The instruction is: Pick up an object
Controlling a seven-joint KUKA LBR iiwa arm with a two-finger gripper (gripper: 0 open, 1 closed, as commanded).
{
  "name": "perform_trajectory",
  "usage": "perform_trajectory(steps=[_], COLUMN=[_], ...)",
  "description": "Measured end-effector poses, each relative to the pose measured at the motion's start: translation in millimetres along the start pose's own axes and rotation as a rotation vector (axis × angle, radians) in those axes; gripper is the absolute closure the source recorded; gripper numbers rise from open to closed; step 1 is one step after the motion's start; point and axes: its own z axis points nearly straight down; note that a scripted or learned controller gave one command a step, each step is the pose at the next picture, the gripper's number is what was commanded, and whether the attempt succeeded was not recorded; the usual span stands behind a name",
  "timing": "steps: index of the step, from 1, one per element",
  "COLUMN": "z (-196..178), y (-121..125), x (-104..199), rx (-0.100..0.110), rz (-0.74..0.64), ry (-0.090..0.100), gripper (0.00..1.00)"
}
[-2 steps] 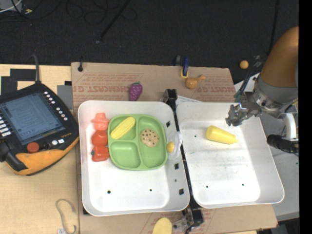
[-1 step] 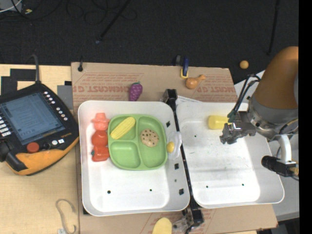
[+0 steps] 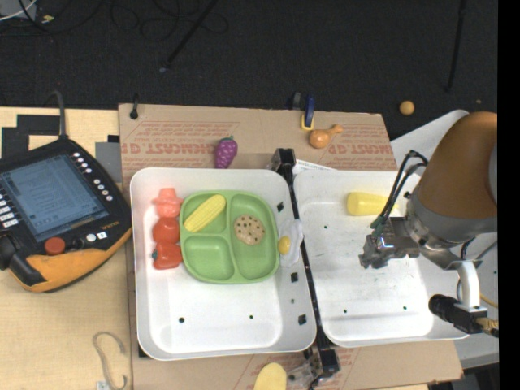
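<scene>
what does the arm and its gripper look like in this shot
The arm is bulky and rounded, with a broad orange-brown band over a grey wrist section. A thin black cable loops from the band down toward the tool. The gripper is a small, dark grey metal assembly, blocky, hanging over the right bin. Its finger detail is too small to make out.

2 white bins: left bin (image 3: 162, 315) and right bin (image 3: 390, 319), side by side. In the left one: 1 green divided plate (image 3: 213, 260), w/ 1 corn cob (image 3: 203, 211) and 1 cookie (image 3: 249, 230) on it; 1 red figure (image 3: 166, 230) beside it; 1 small yellow ball (image 3: 284, 244) at the plate's right edge. In the right one: 1 yellow block (image 3: 366, 203). Outside the bins: 1 purple grape bunch (image 3: 226, 151), 1 orange pear-ish toy (image 3: 322, 136), 1 orange ball (image 3: 406, 107), 1 yellow lemon-like thing (image 3: 270, 376), 1 control pendant (image 3: 57, 210).
</scene>
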Motion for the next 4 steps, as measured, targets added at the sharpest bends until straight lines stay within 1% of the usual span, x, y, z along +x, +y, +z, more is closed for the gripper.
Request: perform_trajectory(steps=[1,2,3,4], z=[-19,-8,-19,-3], y=[-11,-8,-15,-22], x=[18,18,20,21], rx=[-0.005,-0.002,-0.006,-0.002], rz=[-0.004,-0.003,-0.003,-0.003], ry=[-0.001,-0.002,-0.002,-0.002], gripper=[1.0,1.0,1.0,1.0])
